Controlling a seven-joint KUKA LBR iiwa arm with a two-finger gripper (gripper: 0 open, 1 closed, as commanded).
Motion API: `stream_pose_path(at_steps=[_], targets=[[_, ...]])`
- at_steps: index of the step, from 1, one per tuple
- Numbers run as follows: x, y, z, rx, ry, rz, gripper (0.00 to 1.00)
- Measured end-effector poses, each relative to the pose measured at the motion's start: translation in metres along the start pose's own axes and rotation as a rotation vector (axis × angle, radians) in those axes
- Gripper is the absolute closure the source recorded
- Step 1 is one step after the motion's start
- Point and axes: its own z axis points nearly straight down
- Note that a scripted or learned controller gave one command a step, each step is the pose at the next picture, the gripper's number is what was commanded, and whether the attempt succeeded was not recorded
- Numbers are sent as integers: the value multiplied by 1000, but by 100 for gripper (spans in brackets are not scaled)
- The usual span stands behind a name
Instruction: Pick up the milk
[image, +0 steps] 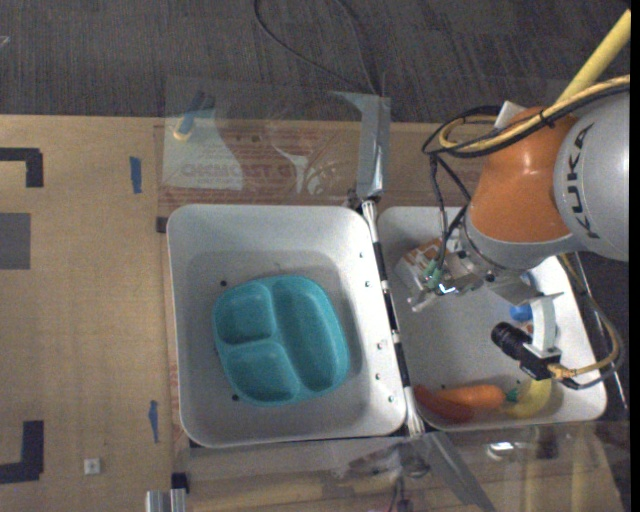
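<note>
Hovering over the right bin (440, 330) holding carrot (462, 398) and banana (532, 398); my gripper (430, 275) state unclear; left bin (200, 250) holds a teal tray (280, 338).

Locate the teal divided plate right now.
In the camera view, the teal divided plate lies flat in the middle of the left bin, across the divider from the right bin holding the carrot.
</note>
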Motion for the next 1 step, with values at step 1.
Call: stream_pose_path(at_steps=[1], targets=[[13,19,-16,-4,-3,49,100]])
